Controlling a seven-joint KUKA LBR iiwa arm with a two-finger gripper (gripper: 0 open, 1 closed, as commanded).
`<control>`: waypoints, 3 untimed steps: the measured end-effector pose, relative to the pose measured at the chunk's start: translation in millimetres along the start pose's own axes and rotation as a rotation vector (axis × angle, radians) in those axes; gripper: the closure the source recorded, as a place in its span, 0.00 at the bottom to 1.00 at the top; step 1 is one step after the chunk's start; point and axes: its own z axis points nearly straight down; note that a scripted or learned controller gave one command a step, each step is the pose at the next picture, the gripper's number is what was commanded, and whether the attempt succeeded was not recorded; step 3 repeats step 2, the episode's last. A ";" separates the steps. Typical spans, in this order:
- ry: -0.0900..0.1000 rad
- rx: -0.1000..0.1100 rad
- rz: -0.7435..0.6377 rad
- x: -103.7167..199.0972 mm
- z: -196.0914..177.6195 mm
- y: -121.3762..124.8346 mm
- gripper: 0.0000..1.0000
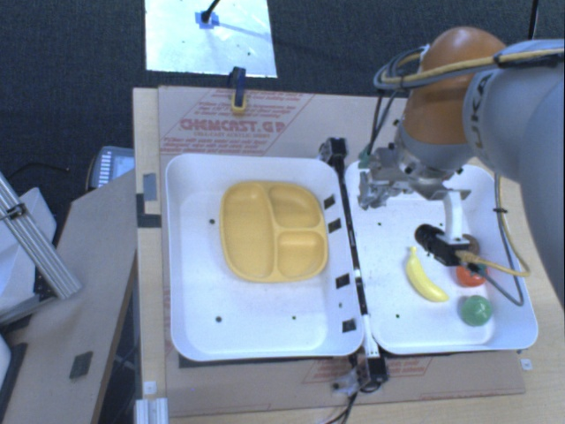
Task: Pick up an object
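A yellow banana [424, 278] lies in the right bin [393, 325], near its front. A small red object [470, 277] sits just right of the banana, partly hidden by a cable. A green ball [476, 310] rests in front of the red object. My gripper [375, 191] hangs over the back left part of the right bin, well apart from the banana and up-left of it. I see nothing held in it.
The left bin [190, 316] holds a yellow divided plate [272, 230] in its middle. A black clip strip [346, 237] runs along the divide between the bins. Bare floor shows in the right bin's left half, below the gripper.
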 end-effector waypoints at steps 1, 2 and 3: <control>-0.001 0.000 0.001 51.8 7.4 1.5 1.00; 0.000 0.000 0.001 104.2 11.9 5.3 1.00; 0.000 0.000 0.001 104.2 11.9 5.3 1.00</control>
